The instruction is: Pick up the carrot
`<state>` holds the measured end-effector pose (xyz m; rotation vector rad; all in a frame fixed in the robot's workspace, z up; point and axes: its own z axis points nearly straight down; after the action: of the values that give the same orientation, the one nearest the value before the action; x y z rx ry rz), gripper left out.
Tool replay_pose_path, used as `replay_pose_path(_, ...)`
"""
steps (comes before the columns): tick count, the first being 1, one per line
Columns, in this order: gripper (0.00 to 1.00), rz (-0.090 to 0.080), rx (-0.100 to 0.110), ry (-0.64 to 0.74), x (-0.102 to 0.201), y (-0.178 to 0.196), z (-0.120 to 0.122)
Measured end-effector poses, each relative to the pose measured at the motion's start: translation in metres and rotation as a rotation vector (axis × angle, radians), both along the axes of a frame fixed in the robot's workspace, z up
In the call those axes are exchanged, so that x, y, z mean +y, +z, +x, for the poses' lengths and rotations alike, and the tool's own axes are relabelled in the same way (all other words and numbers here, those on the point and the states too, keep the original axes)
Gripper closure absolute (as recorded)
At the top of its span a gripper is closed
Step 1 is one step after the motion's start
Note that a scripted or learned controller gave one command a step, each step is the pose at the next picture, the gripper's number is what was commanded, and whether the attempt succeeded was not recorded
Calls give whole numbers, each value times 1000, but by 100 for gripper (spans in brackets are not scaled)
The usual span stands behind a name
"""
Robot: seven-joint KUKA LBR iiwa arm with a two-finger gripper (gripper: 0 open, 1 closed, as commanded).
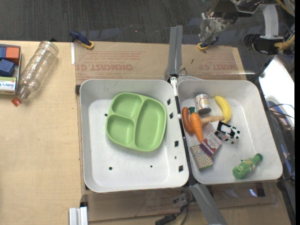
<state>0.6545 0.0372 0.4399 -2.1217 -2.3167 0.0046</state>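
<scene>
Carrot, orange and tapered [196, 125], lies untouched at the left of the right-hand shallow white bin [262, 97], among a banana and small packets. The robot's hand [209, 32] hangs well apart beyond the bins, holding nothing; whether open, I cannot tell. Everything remains to do.

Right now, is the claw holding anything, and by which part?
Nothing is held. The claw hangs beyond the far edge of the right bin, with nothing between its fingers. The carrot lies in that bin.
</scene>
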Motion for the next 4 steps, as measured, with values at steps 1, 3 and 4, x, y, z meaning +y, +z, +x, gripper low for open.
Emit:
replay_pose_path(1,100,-1,0,-100,-85,0,5)
replay_pose_path(3,100,0,-1,251,-79,1,5)
replay_pose_path(4,100,1,1,362,-26,1,5)
